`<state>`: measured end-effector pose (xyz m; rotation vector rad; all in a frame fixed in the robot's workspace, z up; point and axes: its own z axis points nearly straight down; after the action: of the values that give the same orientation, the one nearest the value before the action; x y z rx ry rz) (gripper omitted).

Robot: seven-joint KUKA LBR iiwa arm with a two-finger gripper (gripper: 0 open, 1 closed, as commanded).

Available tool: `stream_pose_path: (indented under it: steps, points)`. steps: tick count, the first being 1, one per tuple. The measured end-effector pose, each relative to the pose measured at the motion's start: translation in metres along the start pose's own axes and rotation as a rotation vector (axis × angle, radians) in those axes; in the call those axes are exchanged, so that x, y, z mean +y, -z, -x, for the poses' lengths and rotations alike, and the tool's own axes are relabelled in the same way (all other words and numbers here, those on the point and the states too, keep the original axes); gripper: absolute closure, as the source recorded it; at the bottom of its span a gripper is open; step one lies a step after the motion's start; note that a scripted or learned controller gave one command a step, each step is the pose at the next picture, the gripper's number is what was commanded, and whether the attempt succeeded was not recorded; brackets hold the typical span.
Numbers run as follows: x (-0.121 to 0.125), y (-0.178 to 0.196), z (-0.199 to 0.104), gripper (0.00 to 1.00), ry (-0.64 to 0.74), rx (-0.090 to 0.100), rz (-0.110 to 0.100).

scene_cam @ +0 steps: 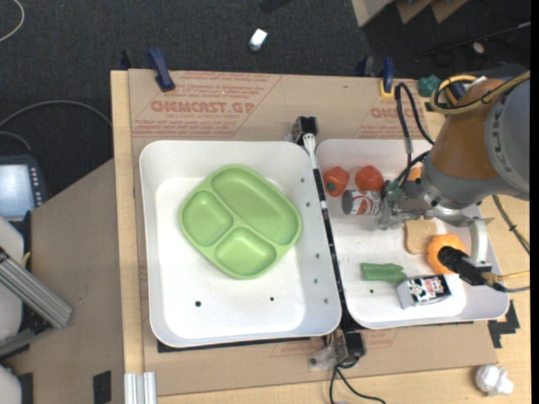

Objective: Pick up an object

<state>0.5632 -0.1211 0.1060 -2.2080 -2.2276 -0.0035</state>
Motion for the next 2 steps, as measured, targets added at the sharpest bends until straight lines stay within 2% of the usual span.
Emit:
stream_pose_path:
  steps: [1,2]
  points:
    - [-0.086,0.082,-0.099,1.00,0.000,0.001,0.000]
    - [-0.083,0.077,-0.155,1.00,-0.003,-0.003,0.002]
